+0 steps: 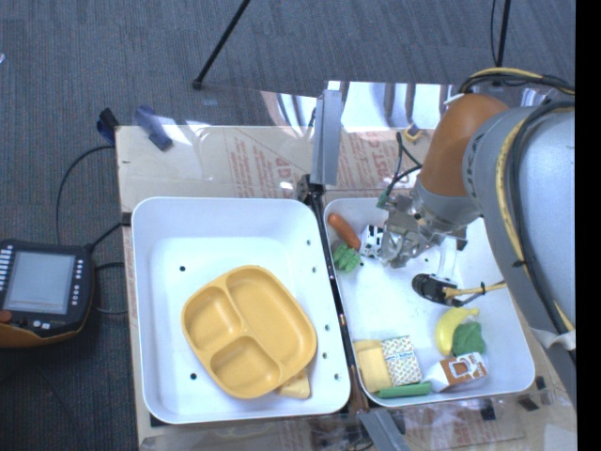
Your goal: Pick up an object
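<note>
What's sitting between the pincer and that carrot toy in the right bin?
Nothing visible. The pincer hangs over the back of the right bin, and the carrot lies just left of it on bare bin floor. The green leafy toy sits beside the carrot, not across the path.

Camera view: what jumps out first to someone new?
The yellow tray with three compartments, lying in the left bin. Next the arm, grey with an orange band, reaching in from the right, its gripper low over the far end of the right bin. That bin holds a clutter of toy food: a carrot near the gripper, a banana and cartons toward the near edge.
</note>
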Controlling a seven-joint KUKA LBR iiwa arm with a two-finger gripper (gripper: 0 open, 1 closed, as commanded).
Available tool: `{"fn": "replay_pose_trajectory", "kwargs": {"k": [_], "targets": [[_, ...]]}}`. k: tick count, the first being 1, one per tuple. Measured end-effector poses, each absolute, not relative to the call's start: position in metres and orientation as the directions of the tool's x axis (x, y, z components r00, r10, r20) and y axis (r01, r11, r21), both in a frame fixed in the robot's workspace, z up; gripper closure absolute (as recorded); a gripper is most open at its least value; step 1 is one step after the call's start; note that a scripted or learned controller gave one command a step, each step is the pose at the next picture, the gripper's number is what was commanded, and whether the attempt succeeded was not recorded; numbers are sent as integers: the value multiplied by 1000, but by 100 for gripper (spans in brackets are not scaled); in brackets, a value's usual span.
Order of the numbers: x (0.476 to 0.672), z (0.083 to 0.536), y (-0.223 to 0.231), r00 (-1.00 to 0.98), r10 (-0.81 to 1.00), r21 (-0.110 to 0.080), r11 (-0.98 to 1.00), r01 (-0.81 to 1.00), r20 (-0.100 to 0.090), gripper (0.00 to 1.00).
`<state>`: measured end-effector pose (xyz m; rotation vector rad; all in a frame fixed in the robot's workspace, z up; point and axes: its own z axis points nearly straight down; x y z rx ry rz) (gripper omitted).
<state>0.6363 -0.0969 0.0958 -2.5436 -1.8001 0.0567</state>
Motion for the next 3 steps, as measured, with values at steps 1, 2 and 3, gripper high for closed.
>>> {"fn": "replay_pose_trajectory", "kwargs": {"k": [1, 2, 3], "targets": [[636, 95, -96, 331, 944, -42, -331, 943, -15, 0], [613, 188, -59, 264, 965, 1, -264, 965, 2, 0], [572, 270, -44, 369, 930, 1, -369, 930, 0, 0]]}}
